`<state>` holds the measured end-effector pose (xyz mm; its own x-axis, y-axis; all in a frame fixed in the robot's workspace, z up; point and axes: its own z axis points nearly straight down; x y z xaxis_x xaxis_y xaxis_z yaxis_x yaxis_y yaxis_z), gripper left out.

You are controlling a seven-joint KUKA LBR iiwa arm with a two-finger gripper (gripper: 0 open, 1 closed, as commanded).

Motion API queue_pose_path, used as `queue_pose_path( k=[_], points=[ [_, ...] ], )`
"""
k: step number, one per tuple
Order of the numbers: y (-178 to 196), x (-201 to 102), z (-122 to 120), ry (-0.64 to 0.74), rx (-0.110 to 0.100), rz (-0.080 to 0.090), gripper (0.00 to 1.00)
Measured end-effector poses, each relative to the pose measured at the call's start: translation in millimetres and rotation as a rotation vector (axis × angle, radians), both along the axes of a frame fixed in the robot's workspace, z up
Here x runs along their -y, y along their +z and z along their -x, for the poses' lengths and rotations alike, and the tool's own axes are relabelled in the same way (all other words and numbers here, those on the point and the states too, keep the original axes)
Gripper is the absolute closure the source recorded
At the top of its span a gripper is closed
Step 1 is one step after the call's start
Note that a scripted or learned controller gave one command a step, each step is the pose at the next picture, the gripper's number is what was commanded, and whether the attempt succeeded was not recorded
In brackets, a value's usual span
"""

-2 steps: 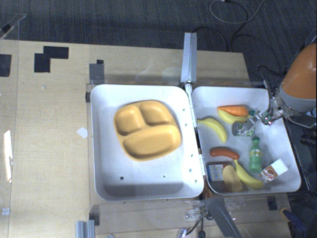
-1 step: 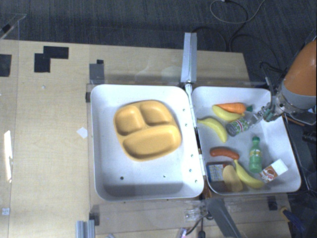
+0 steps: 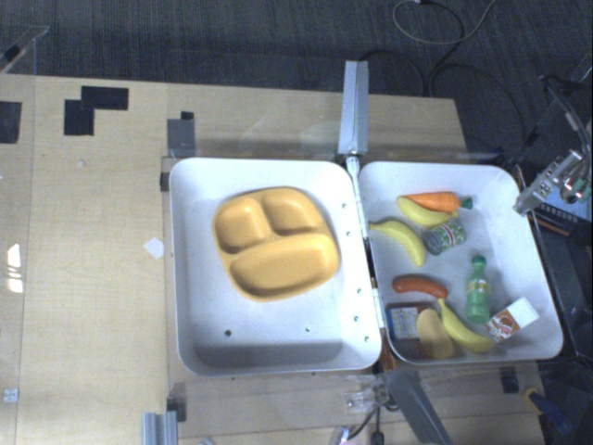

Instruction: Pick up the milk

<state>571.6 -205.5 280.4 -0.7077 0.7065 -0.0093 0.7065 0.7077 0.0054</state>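
The milk [image 3: 513, 319] is a small white carton with a red and orange end. It lies on its side in the front right corner of the right bin [image 3: 519, 202]. Its red end touches the tip of a yellow banana [image 3: 463, 331], and a green bottle [image 3: 476, 289] lies just to its left.
The right bin also holds a carrot [image 3: 435, 200], a second banana [image 3: 401, 236], a green-labelled can [image 3: 445, 236], a sausage [image 3: 419, 286] and a small dark box [image 3: 403, 321]. A yellow divided plate [image 3: 276, 242] lies in the left bin [image 3: 195, 276]. A metal fitting with cables [image 3: 554, 182] stands past the right bin's far right corner.
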Motion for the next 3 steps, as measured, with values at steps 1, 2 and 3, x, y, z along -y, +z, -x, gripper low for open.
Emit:
queue_pose_path(
  k=[1, 2, 3],
  points=[
    [78.2, -0.6, -39.5, 0.498, 0.001, 0.005, 1.00],
    [158.8, -0.8, -58.1, 1.000, 0.001, 0.012, 1.00],
    [157.7, -0.7, -27.4, 0.904, -0.001, 0.009, 1.00]
  ],
)
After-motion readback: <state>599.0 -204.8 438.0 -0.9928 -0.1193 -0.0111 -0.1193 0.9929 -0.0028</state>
